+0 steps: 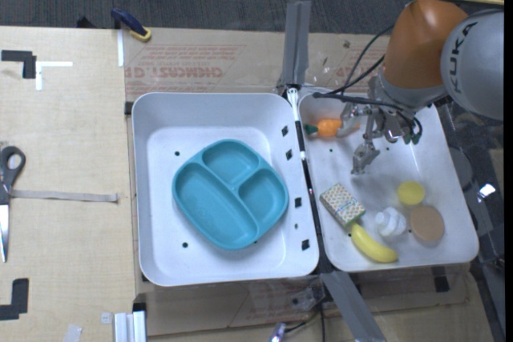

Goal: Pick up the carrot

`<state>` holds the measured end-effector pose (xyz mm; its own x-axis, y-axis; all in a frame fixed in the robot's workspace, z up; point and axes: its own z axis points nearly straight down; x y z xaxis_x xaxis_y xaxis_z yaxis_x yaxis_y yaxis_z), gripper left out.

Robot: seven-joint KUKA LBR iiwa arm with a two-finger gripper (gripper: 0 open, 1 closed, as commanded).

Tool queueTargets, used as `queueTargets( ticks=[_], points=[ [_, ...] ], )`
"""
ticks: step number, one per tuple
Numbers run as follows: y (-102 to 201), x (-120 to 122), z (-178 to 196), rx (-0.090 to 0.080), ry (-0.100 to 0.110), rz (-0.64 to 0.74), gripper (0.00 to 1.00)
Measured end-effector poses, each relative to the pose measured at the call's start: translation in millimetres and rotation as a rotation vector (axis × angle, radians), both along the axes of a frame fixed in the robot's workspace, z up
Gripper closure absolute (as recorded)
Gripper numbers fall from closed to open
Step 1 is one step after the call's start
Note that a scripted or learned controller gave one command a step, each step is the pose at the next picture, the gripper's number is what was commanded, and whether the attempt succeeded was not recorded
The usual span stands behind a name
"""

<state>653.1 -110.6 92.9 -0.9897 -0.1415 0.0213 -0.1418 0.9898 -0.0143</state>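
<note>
Two shallow white bins are seen from above, side by side on a bench. The left bin (pixel 152 196) holds a blue divided plate (pixel 231 194). The right bin (pixel 449 172) holds the carrot (pixel 327 127), a small orange piece with a green end, lying near the bin's far left corner, close to the wall between the bins. The gripper (pixel 362 162) is held low over the middle of this bin, a little to the right of the carrot and apart from it; nothing is seen between its fingers, which appear close together, though this cannot be told for certain. Nearer the camera lie a patterned block (pixel 342 203), a banana (pixel 373 246), a yellow ball (pixel 411 192), a white object (pixel 391 222) and a tan disc (pixel 426 223), well apart from the carrot. The carrot is judged not yet grasped, the arm apparently being positioned for an approach.
</note>
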Motion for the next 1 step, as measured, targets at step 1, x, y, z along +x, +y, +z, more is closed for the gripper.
queueTargets(
  ticks=[1],
  points=[
    [1.0,-0.5,-0.4,0.003,0.003,-0.065,0.00]
  ],
)
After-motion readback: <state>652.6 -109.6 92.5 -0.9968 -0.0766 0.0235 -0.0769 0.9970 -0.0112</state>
